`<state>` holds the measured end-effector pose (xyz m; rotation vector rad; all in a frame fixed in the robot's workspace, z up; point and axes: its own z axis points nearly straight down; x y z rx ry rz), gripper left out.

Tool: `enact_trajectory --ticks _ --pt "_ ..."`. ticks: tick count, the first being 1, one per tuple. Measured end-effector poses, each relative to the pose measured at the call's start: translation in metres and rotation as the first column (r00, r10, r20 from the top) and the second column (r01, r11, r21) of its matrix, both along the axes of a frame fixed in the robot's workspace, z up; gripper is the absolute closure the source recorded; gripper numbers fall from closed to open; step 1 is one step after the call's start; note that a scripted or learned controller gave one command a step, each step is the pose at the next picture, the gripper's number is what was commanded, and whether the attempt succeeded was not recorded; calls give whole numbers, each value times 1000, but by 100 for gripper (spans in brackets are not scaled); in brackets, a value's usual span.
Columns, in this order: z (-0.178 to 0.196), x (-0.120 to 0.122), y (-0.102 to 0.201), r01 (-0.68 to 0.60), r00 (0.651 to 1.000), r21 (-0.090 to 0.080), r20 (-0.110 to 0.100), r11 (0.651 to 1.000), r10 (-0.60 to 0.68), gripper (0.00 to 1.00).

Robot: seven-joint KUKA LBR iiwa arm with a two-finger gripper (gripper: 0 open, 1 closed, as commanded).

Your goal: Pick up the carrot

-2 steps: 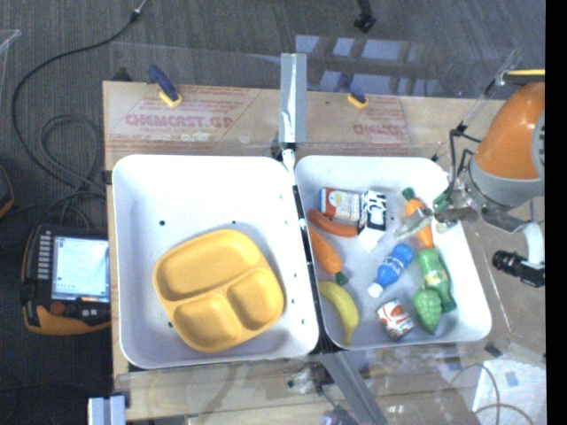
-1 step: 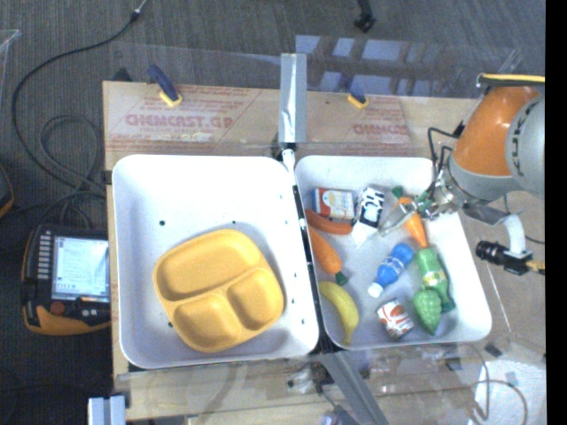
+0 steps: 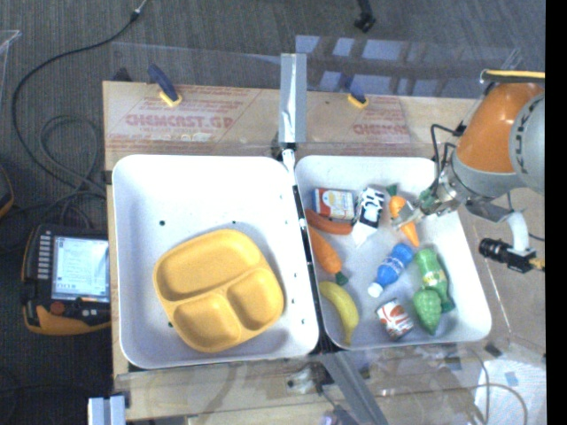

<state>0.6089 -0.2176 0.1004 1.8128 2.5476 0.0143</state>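
Observation:
The carrot [image 3: 325, 250] is orange with a small green stub at its near end. It lies in the right bin [image 3: 469, 321] close to the left wall, slanted, between a red sausage-like piece [image 3: 330, 226] and a banana [image 3: 342, 305]. My gripper [image 3: 432, 200] hangs at the bin's far right corner, below the arm's orange band [image 3: 494, 133]. It is well to the right of the carrot, with several items lying between them. Nothing shows between its tips.
The right bin also holds a red-and-white carton [image 3: 335, 204], a black-and-white carton [image 3: 373, 207], two small orange pieces [image 3: 408, 232], a blue bottle [image 3: 391, 268], green items [image 3: 429, 290] and a can [image 3: 395, 318]. A yellow divided tray [image 3: 219, 288] sits in the left bin [image 3: 142, 193].

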Motion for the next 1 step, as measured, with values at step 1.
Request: enact_trajectory --ticks 1 --pt "101 31 75 -23 1000 1 -16 1000 23 100"
